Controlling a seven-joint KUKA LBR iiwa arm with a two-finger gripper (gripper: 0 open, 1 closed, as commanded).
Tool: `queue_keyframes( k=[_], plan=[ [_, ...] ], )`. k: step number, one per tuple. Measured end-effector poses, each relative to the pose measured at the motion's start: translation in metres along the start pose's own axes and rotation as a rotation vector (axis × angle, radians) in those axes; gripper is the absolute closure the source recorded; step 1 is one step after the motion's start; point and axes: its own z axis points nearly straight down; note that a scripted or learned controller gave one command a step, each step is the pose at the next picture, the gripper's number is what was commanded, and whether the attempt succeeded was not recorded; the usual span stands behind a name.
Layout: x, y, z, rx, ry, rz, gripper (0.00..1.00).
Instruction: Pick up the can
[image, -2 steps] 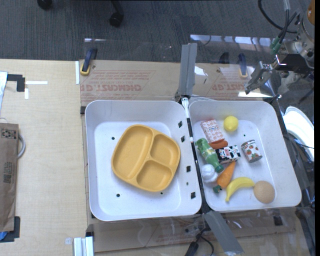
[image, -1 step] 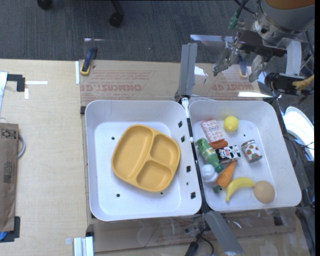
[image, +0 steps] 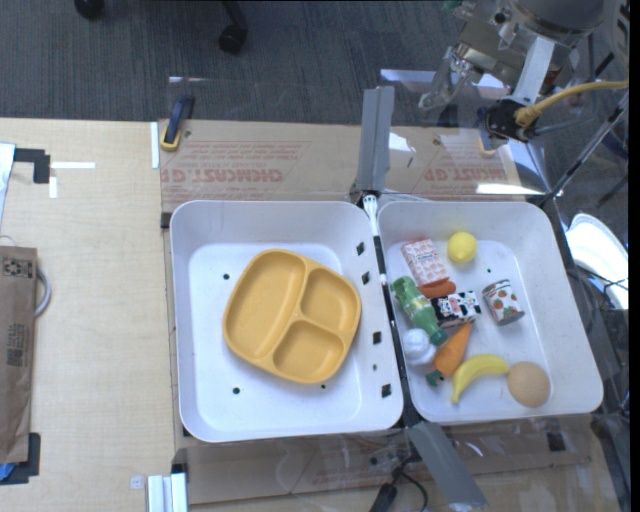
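The can (image: 503, 301) is small, with a silver top and a red and white label. It lies tilted in the right bin (image: 560, 250), near that bin's right wall. My gripper (image: 452, 82) hangs high above the bench beyond the far edge of the right bin, well away from the can. Nothing shows in its grasp.
Around the can lie a lemon (image: 461, 247), a red carton (image: 425, 262), a green bottle (image: 415, 305), a black and white pack (image: 457, 306), a carrot (image: 452, 350), a banana (image: 476, 373) and a tan egg-shaped item (image: 528, 383). A yellow divided plate (image: 292, 316) sits in the left bin (image: 200, 250).
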Motion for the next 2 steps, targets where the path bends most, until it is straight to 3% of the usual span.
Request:
queue_keyframes(
  k=[1,2],
  plan=[
    [0.055,-0.011,0.0,0.001,0.0,0.15,0.0],
    [0.09,-0.029,-0.001,0.001,0.002,0.601,0.0]
  ],
)
